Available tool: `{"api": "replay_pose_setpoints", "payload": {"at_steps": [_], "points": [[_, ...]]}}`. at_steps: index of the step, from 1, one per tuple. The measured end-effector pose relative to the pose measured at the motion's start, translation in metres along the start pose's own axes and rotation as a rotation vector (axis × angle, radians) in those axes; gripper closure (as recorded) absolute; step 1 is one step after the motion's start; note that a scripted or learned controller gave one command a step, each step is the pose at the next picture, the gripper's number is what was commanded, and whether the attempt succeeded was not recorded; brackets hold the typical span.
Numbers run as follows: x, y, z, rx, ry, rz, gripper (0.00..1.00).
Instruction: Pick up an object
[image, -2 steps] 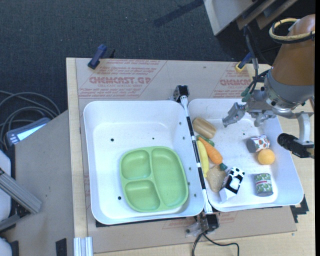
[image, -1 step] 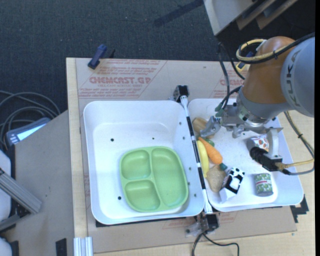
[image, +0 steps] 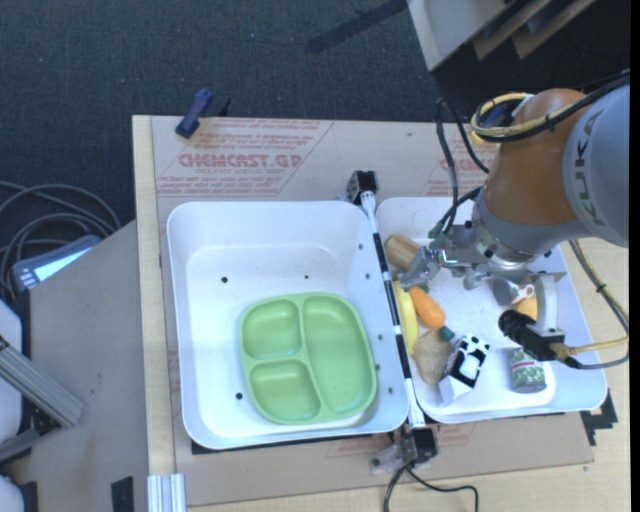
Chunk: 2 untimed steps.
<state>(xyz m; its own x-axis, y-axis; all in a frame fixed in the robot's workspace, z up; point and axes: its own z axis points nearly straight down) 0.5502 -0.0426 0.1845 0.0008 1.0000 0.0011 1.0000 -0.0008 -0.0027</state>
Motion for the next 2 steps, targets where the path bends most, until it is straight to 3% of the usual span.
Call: {"api": "replay_pose_setpoints", "payload": {"at_steps": [2], "points": [[-0.002,0.011,0.0,-0.004,-0.001,0.0,0.0]]}}
